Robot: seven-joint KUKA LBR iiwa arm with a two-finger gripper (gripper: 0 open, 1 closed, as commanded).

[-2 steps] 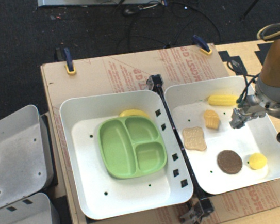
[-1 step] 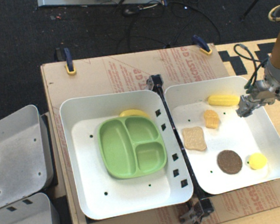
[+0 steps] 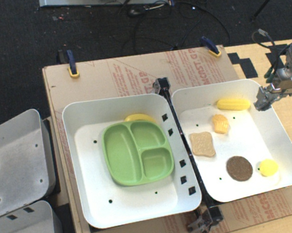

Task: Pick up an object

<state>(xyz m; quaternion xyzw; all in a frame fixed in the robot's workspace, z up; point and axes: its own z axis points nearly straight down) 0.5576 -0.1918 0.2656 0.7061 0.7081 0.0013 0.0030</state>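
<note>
The right-hand bin (image 3: 279,136) in the lower right of the frame holds five small pieces of toy food. A yellow corn cob (image 3: 234,104) lies near its upper rim, and just below and to the left of it sits a small orange-yellow piece (image 3: 220,124). Lower and further left, close to the wall shared by the two bins, lies a tan slice of bread (image 3: 202,144). Toward the bin's lower edge rests a round brown patty (image 3: 239,168), and just to its right a small yellow lemon (image 3: 268,167). All five lie apart from one another on the white floor.

The claw (image 3: 264,101) hangs at the upper right rim of this bin, to the right of the corn cob and apart from it. It is too small and dark to tell whether it is released or clenched, and nothing shows between its tips. The grey arm (image 3: 291,70) runs from it to the right edge of the frame.

The left-hand bin (image 3: 88,165), in the middle of the frame, holds a green divided plate (image 3: 138,152), with a yellow object (image 3: 140,118) peeking out behind the plate's upper edge. Both bins sit on a brown cardboard-covered desk (image 3: 107,75).
</note>
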